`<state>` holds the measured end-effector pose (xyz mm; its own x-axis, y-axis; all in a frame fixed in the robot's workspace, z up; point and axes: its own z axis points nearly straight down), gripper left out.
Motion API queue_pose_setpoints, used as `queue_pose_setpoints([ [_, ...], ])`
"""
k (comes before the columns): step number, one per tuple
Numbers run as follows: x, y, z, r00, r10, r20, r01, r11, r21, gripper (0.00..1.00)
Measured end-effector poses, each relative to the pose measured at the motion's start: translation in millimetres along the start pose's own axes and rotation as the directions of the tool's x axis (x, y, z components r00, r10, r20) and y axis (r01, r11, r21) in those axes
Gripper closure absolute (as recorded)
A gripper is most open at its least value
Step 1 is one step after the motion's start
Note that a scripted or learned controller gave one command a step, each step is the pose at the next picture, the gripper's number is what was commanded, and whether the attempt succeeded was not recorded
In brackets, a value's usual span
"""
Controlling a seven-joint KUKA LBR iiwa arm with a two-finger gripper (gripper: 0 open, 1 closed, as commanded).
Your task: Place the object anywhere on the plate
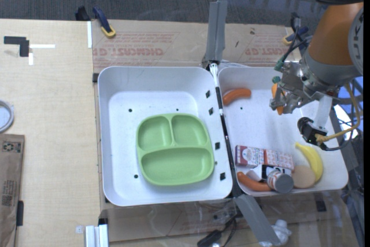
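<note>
The green plate (pixel 175 149), split into three compartments, lies in the left bin (pixel 115 124) with nothing on it. My gripper (pixel 284 102) hangs low over the upper part of the right bin (pixel 254 124), on the grey arm with the orange band (pixel 338 26). Small orange patches (pixel 279 109) show at the gripper's left edge; what they belong to is unclear. An orange sausage (pixel 236 95) lies to the gripper's left, near the bin's top left corner.
Along the right bin's front edge lie a red-and-white carton (pixel 263 157), a second sausage (pixel 252 181), a can (pixel 281 181), a pale round item (pixel 303 177) and a banana (pixel 311 159). A black cable fitting (pixel 309 130) hangs below the wrist.
</note>
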<state>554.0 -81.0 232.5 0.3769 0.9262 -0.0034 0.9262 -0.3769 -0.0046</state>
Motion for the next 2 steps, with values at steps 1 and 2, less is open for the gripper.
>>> queue_pose_setpoints([
  [1,73.6,-7.8,42.2,0.994,-0.109,0.0,0.109,0.994,0.0,1.0],
  [2,133.1,-66.8,41.8,0.977,-0.215,0.0,0.215,0.977,0.0,1.0],
])
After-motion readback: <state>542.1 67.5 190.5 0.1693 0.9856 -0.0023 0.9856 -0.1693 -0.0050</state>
